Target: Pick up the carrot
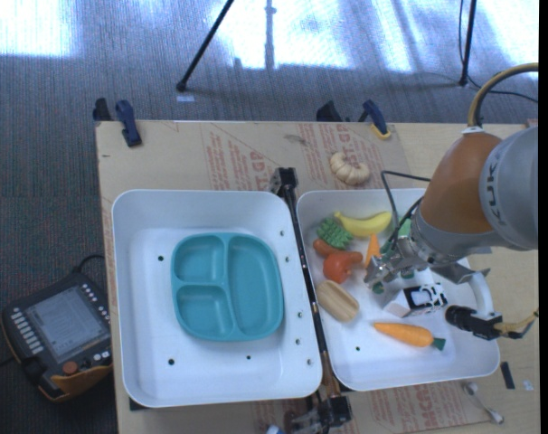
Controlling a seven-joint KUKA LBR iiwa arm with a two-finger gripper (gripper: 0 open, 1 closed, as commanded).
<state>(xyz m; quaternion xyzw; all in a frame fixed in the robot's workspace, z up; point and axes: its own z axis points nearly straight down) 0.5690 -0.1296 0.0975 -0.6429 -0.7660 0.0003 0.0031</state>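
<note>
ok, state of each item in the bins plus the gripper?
carrot: lying flat on the right bin floor, not gripped
gripper: low over the right bin, above the carrot in the view
banana: lying near the bin's far wall
bread roll: lying by the bin's left wall
teal divided plate: flat in the left bin, compartments bare
</note>
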